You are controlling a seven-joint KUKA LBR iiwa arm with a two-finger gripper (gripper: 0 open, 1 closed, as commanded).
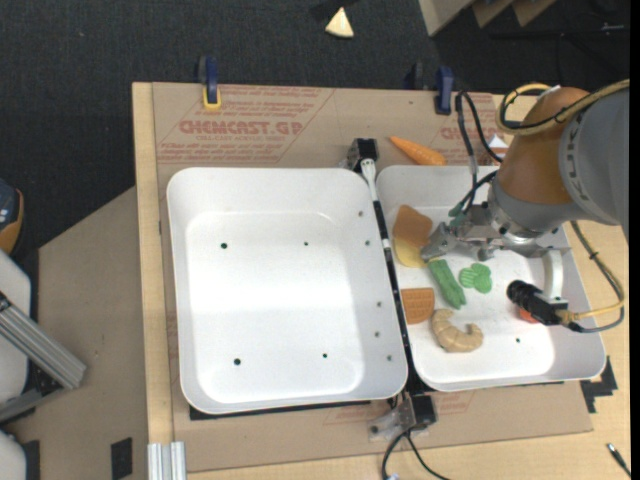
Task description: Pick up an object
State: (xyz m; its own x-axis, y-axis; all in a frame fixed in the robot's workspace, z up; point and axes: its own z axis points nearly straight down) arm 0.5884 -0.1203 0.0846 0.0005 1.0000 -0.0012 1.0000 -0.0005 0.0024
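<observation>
The long green plastic pod-shaped toy (446,282) lies in the right white bin (560,360), just below and left of the gripper (462,251), near enough that it looks the likeliest target. By its looks it is light, stiff moulded plastic with a smooth, rather slippery skin; a grip across its narrow middle, the long sides against the pads, should serve better than one at the tapered ends. Whether the gripper stands spread or closed cannot be told from this angle, and nothing can be seen held in it.

Just right of the pod, under the wrist, sits a small curled green leafy piece (478,277). Left of the gripper a tan, bread-like wedge with a yellow edge (410,233) leans by the bin's left wall. Further below lie a flat orange block (417,302) and a pale curled shrimp-shaped toy (456,333). A black and red fitting (535,303) on a cable hangs below and right of the wrist. An orange carrot-like piece (416,151) rests above, outside the bin.

Room is tight: the pieces crowd the bin's left half beside the divider, so a straight lift seems safest. The left white bin (200,298) offers open floor.
</observation>
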